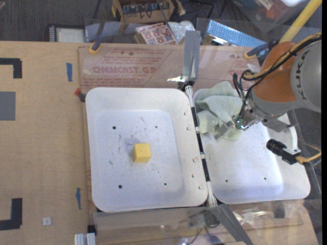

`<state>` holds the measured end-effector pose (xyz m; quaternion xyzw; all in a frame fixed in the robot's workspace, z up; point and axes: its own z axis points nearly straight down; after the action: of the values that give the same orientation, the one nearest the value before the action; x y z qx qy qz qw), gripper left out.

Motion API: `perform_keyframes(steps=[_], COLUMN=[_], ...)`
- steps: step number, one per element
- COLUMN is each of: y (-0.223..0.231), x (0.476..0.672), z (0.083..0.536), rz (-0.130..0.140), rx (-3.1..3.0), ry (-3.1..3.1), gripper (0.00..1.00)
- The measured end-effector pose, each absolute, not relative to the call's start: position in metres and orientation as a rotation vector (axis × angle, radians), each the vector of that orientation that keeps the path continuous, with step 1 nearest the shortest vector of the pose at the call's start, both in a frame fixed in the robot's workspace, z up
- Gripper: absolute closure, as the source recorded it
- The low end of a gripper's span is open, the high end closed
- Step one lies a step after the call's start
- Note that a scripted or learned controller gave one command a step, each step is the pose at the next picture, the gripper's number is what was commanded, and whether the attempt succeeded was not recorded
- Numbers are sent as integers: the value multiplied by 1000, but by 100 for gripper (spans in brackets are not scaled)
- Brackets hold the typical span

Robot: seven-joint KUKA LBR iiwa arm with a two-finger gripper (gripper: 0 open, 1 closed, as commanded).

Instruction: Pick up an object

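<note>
A small yellow cube (142,152) lies near the middle of the left bin (102,111). A crumpled pale green cloth (216,104) lies in the back left corner of the right bin (255,182). My gripper (231,128) hangs down from the grey and orange arm (278,83) at the cloth's front edge, low over the bin floor. Its tip is partly hidden by the wrist and merges with the cloth.
A black fitting with a yellow cable (280,149) sticks out over the right bin's right side. A grey bar (191,55) stands behind the gap between the bins. Cardboard and clutter lie beyond the back edge. The brown bench surface (36,137) stretches to the left.
</note>
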<state>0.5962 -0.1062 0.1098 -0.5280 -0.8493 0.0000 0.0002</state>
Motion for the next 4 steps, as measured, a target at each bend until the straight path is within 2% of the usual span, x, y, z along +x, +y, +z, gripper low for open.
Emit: perform_keyframes(steps=[1, 2, 3, 4], y=[-109, -122, -123, -169], x=[561, 604, 606, 624], z=[100, 90, 102, 89], rz=[-1, -1, -4, -4], rx=[-1349, -906, -915, -1077], ry=[-2837, -3018, -3025, -2964], gripper=[0, 0, 100, 100])
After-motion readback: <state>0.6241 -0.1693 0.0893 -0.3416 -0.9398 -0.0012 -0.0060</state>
